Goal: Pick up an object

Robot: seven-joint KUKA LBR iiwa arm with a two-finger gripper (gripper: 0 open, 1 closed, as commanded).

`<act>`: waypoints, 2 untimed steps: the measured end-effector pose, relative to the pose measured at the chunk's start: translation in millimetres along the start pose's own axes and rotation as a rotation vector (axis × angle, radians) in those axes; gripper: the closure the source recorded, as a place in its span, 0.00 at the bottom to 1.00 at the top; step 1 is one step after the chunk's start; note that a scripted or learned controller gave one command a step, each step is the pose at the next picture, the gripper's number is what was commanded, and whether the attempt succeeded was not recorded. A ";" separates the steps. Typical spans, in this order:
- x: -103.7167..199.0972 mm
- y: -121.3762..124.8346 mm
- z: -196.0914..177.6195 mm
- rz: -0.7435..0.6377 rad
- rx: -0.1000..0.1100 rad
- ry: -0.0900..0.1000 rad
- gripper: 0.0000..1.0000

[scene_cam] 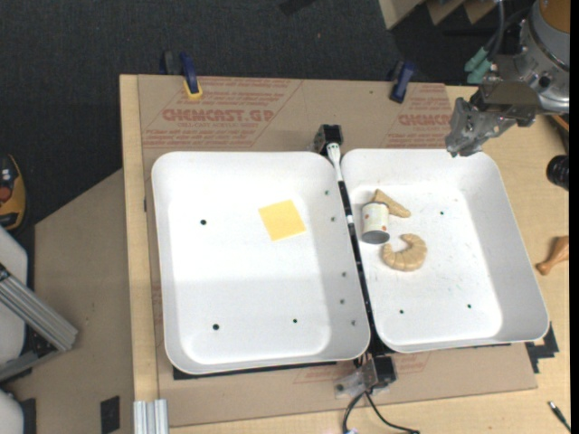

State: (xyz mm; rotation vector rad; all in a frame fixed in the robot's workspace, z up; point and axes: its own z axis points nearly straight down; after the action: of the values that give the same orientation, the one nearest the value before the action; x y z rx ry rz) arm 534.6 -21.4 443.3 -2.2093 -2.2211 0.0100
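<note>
A flat yellow square (281, 220) lies in the left bin (181, 269), a bit above its middle. In the right bin (488, 287), near its left wall, lie a tan wedge-shaped piece (392, 204), a small white and grey cylinder (374, 223) on its side, and a curved tan croissant-like piece (404, 253). My gripper (468, 139) hangs above the far rim of the right bin, toward its right corner, well away from these objects. Nothing shows between its fingers.
The two bins stand side by side on a brown board held by blue clamps (189, 72) at the back edge. A black clip (327, 139) sits at the top of the seam between the bins. Cables lie at the front edge.
</note>
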 end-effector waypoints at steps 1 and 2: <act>61.8 -31.9 91.0 0.000 -0.001 -0.001 1.00; 94.7 -18.7 -101.8 0.001 -0.033 0.002 1.00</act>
State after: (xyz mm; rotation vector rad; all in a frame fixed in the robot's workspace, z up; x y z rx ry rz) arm 516.5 73.1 545.4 -2.2258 -2.2353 -0.0285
